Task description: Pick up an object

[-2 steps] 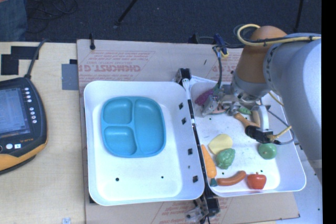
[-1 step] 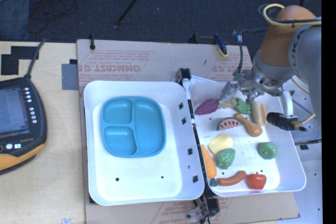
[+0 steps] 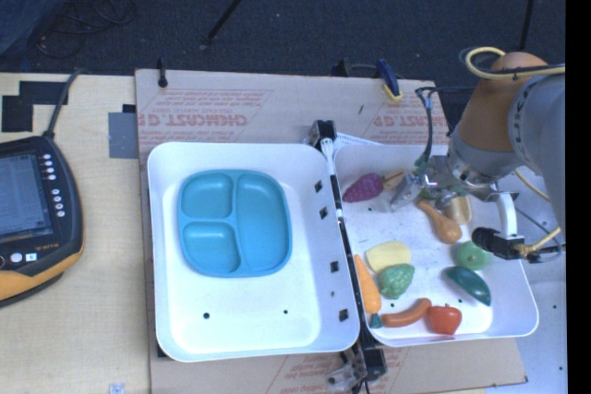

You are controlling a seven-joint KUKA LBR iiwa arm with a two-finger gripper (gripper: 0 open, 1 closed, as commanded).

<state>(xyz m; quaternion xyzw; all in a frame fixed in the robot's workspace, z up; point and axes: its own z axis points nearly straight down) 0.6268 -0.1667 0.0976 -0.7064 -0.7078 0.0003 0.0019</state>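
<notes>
Nearest, along the front edge of the right bin [image 3: 517,328]: a red tomato-like piece [image 3: 445,318], a sausage-shaped toy [image 3: 404,316] and a carrot [image 3: 367,283] lying along the left wall. Just behind, a green leafy piece [image 3: 396,279] touching a yellow block [image 3: 388,255], and toward the right wall a dark green pepper [image 3: 469,284] and a green round piece [image 3: 472,256]. All loose and scattered, likely tipped in as pick candidates. Left bin [image 3: 166,244] carrying a blue divided plate [image 3: 235,222] near its middle. Farther back in the right bin, a tan squash-like toy [image 3: 441,221] and a purple eggplant [image 3: 364,188] near the back-left corner. Gripper [image 3: 411,189] low over the back edge, between these two, eggplant just beside it on the left. Finger opening impossible to judge; nothing plainly held.
</notes>
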